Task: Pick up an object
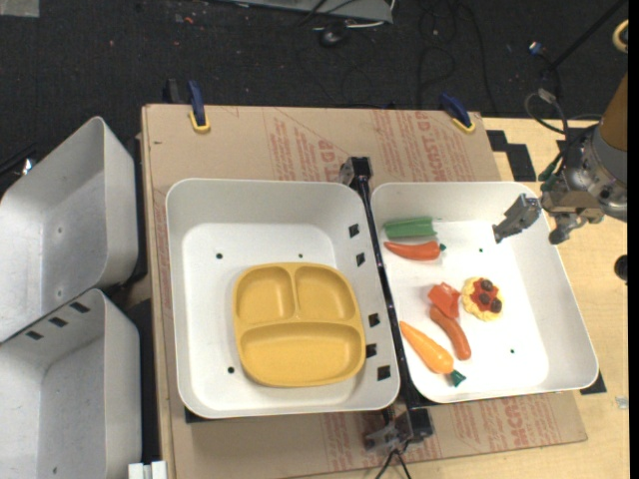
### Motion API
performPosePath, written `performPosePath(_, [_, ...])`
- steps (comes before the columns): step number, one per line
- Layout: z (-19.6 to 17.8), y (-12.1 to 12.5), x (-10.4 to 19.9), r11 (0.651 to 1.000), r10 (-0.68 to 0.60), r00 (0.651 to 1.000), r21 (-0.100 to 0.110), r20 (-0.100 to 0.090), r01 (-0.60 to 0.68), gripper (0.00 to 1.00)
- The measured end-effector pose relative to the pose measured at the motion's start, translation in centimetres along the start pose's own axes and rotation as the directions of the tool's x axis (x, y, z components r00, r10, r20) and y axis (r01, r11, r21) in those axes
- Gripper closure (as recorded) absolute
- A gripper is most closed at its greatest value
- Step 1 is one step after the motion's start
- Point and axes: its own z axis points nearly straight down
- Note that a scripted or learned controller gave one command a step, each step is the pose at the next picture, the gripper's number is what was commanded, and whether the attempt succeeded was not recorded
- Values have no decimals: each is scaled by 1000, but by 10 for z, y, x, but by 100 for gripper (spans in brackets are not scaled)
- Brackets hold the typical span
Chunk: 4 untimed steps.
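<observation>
Two spare white tubs [60, 267] sit off the counter at far left, stacked at an angle. On the counter [300, 143], a brown board carries two shallow white bins side by side.

The left bin [190, 208] holds a yellow divided tray [298, 324], lying flat near its centre.

The right bin [559, 307] holds the loose items. A green pepper [409, 228] lies near the dividing edge, with a red chili [413, 250] just below it, touching or nearly so. Lower down, an orange carrot [427, 347] lies at a slant; beside it lie a red pepper piece [443, 296] and a red sausage [452, 331]. A small yellow pastry with dark berries [483, 299] sits just right of these.

The end effector [544, 220] hangs over the right bin's upper right corner, fingers spread, nothing between them, well apart from all items.
</observation>
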Motion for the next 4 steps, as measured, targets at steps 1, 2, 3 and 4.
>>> performPosePath(1, [-7, 2, 1, 1000, -3, 1000, -12, 3, 3, 0])
performPosePath(2, [54, 2, 9, 1000, -2, 1000, -6, 0, 2, 0])
performPosePath(3, [98, 0, 12, 1000, -2, 1000, -8, 1, 2, 0])
performPosePath(4, [141, 0, 8, 1000, -1, 1000, -9, 1, 1, 0])
